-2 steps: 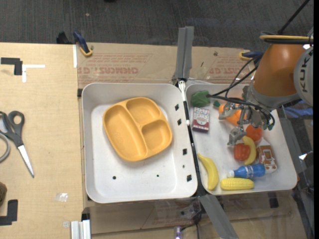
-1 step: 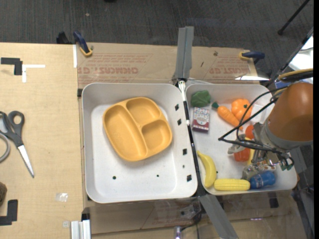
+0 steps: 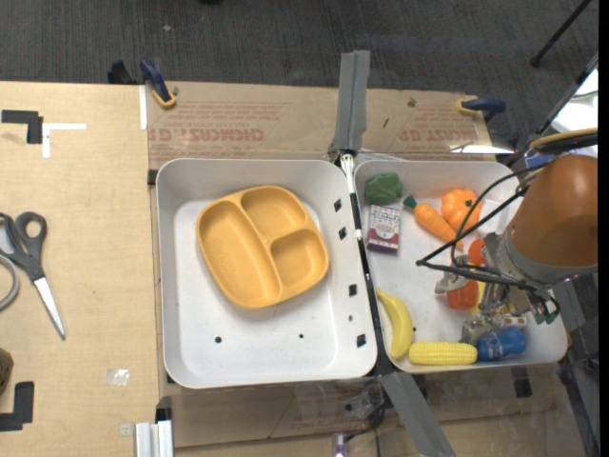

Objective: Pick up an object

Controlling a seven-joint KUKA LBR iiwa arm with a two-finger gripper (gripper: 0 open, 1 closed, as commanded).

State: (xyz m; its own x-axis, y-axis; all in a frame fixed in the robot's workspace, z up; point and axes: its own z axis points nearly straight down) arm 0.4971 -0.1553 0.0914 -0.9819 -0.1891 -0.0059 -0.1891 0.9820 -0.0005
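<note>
Brightness: even overhead light is filling the bench; the white bins (image 3: 171,284) are reading bright without blowing out.
Shadows: the yellow plate (image 3: 262,246) is casting a soft, short shadow; the floor at the top is staying dark.
Glare: a mild sheen is showing on the arm's orange band (image 3: 566,212).
Sharpness: the centre is looking crisp; the lower right clutter is blurring slightly.

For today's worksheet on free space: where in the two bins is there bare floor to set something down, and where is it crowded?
Free: left bin floor below the yellow divided plate; right bin floor between the small carton and the banana. Crowded: near the gripper, with corn cob, blue object, carrot.
</note>
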